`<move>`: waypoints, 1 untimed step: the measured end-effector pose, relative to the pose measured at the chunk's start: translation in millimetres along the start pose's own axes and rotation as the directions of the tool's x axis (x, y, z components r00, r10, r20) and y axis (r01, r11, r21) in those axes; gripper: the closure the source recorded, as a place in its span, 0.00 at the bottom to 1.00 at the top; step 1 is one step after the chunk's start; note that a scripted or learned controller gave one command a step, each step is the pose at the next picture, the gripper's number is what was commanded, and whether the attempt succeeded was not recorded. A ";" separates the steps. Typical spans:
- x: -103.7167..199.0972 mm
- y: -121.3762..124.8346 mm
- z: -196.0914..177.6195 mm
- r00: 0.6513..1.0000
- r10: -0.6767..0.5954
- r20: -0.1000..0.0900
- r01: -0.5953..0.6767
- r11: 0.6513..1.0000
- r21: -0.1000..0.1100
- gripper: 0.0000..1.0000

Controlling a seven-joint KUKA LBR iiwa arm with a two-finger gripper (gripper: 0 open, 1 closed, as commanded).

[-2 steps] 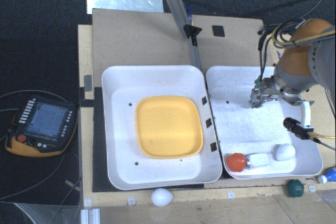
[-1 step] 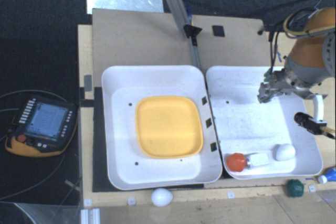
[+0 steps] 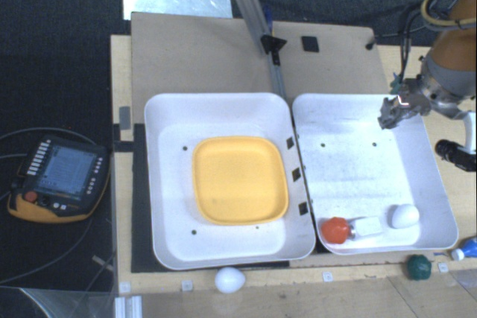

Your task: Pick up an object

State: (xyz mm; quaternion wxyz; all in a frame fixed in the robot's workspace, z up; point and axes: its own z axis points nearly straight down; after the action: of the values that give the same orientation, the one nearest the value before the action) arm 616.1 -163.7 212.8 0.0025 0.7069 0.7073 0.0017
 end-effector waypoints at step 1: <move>-0.1 0.6 -16.5 1.000 0.000 -0.001 0.000 1.000 0.004 1.00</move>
State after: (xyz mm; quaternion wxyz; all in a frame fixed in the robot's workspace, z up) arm 616.6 -163.7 229.2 0.0009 0.7068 0.7074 0.0007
